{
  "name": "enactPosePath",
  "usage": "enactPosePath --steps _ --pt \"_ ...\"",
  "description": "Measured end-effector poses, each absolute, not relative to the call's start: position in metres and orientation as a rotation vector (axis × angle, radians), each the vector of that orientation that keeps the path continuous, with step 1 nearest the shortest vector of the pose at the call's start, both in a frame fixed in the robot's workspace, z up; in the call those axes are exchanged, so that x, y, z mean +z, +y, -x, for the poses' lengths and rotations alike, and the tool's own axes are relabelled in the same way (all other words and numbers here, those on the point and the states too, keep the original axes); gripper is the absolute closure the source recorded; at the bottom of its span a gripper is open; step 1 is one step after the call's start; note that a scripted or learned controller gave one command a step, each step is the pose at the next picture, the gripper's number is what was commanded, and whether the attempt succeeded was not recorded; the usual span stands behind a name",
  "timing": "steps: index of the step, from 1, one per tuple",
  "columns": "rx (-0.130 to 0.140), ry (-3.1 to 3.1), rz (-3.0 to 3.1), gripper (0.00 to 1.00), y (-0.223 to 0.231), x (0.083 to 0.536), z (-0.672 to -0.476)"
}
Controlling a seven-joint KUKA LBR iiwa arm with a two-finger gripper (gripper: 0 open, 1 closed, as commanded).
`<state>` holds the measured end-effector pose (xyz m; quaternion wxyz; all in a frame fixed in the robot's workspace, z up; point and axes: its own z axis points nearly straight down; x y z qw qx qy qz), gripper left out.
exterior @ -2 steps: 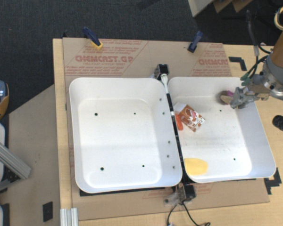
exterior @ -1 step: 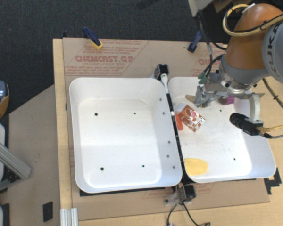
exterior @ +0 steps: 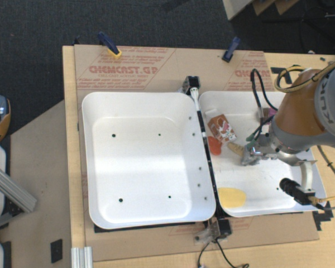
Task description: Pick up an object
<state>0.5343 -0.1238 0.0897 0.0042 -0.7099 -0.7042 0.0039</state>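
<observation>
Dark carpet all around, and on it a brown cardboard-topped bench (exterior: 156, 66) with two blue clamps pinning the sheet at the far edge, presumably so nothing slides. Two shallow white plastic bins sit side by side, and the left white bin (exterior: 139, 161) has nothing for the arm to go after.

All the candidates are in the right white bin (exterior: 257, 200), bunched toward its left wall: a crinkly red-and-white snack packet (exterior: 221, 128), a small orange-red block (exterior: 214, 145) touching it, a tan cork-like piece (exterior: 235, 147) just beside those, and a flat yellow disc (exterior: 232, 197) near the front corner.

The metal two-finger gripper (exterior: 250, 156) hangs low right next to the tan piece, probably lining up on that cluster. Whether it's open or closed, can't tell from this angle, and nothing visibly sits in it.
</observation>
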Motion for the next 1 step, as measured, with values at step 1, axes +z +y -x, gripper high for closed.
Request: enactPosePath --steps 1 --pt "0.001 -2.220 2.222 0.00 -0.1195 0.0958 -0.5382"
